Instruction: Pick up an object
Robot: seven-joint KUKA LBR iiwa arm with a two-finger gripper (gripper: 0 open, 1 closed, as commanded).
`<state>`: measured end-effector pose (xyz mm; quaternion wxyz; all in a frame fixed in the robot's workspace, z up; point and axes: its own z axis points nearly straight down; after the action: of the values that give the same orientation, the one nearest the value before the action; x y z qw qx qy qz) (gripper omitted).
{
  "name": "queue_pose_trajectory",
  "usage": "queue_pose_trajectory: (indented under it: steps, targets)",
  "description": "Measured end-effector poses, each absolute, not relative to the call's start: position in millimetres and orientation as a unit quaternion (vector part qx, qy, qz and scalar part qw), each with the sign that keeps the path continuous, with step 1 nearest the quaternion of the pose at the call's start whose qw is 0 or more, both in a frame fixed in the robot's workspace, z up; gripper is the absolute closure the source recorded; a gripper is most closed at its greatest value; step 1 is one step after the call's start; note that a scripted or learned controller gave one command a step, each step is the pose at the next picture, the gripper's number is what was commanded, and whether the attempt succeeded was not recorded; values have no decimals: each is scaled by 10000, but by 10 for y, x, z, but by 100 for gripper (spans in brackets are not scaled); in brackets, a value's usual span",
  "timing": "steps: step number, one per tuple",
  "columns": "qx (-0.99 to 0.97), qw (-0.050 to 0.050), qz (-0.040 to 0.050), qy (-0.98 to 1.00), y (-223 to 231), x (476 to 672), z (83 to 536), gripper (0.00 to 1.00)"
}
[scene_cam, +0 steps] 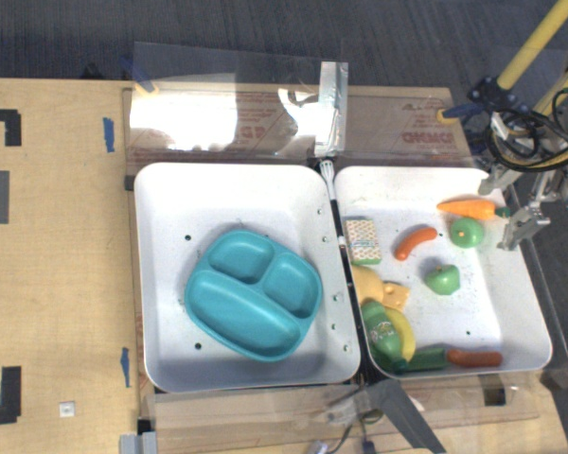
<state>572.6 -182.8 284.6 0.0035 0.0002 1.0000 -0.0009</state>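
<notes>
- Now we look down on two white bins side by side on the tabletop (pixel 57 253): the left bin (pixel 161 206) carries a teal divided plate (pixel 254 295), the right bin (pixel 511 320) carries a scatter of toy food.
- At the right bin's far right edge we spot the hand (pixel 519 218), a grey metal piece hanging over the rim beneath a tangle of cables; whether it is wide or narrow we cannot tell, and we see nothing in its grip.
- Nearest to the hand lies an orange carrot (pixel 468 208), just left of it in the bin's upper right corner, with a green apple (pixel 467 234) touching the carrot from below.
- A second green apple (pixel 443 278) sits a little lower and further left, apart from the first.
- An orange-red sausage (pixel 416 242) lies tilted left of the apples, near the bin's middle.
- A small patterned box (pixel 362 238) rests against the bin's left wall.
- Below it we see a yellow piece (pixel 379 289), then a green and yellow heap (pixel 390 334) in the near left corner, well apart from the hand.
- Along the near wall lie a dark green vegetable (pixel 426 357) and a red sausage (pixel 474 357), end to end.
</notes>
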Motion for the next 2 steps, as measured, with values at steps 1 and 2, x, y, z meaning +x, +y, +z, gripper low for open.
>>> queue_pose_trajectory:
  steps: [1,2]
  targets:
    - [-777,-30,22,9970,-1642,6224,1547,0]
    - [147,47,-5,9999,-1411,6238,890,0]
